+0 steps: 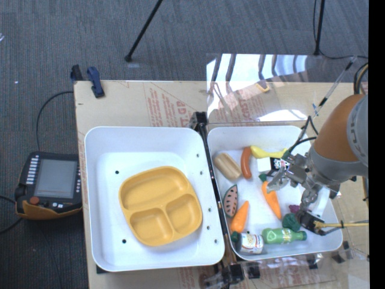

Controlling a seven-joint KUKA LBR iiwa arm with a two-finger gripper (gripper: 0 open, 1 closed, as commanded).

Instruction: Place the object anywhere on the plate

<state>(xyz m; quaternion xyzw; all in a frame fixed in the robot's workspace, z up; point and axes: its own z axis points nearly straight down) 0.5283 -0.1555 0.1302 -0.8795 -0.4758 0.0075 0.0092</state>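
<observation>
A yellow plate point(160, 205) with three compartments lies in the left white bin point(102, 155). The right white bin point(222, 134) holds toy food. My gripper point(278, 177) hangs low over the middle of the right bin, reaching in from the right. Just below it lies an orange carrot point(274, 202), and a yellow banana point(267, 152) lies just above it. Whether the gripper touches either one is unclear.
Also in the right bin are a bread roll point(227, 165), a red sausage point(246, 161), a watermelon slice point(231, 199), a second carrot point(239, 217), a green bottle point(284, 236), a small jar point(251, 242) and a dark green piece point(292, 220).
</observation>
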